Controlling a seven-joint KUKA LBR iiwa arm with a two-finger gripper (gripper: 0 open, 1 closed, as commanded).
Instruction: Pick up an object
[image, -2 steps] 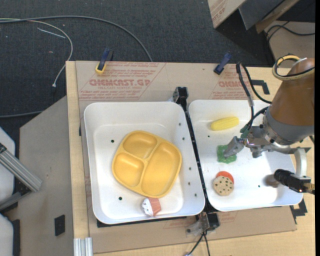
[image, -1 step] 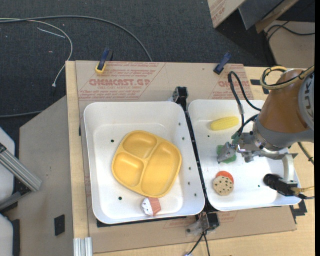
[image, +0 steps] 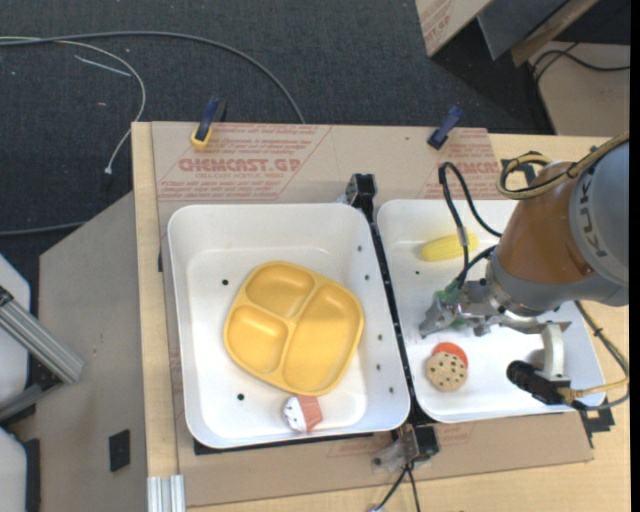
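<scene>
Tan dotted ball (image: 447, 370), red-topped, right bin (image: 488, 400) | tool (image: 434, 320) just beside it | grip state: cannot tell

Yellow plate (image: 293, 325) crowds the left bin (image: 196, 238); upper corners free.

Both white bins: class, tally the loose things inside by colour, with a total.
Yellow: 2 (yellow divided plastic plate, small yellow oblong piece)
Tan: 1 (round dark-spotted tan ball, red-capped)
White and orange: 1 (small white-and-orange block)
Total: 4
</scene>
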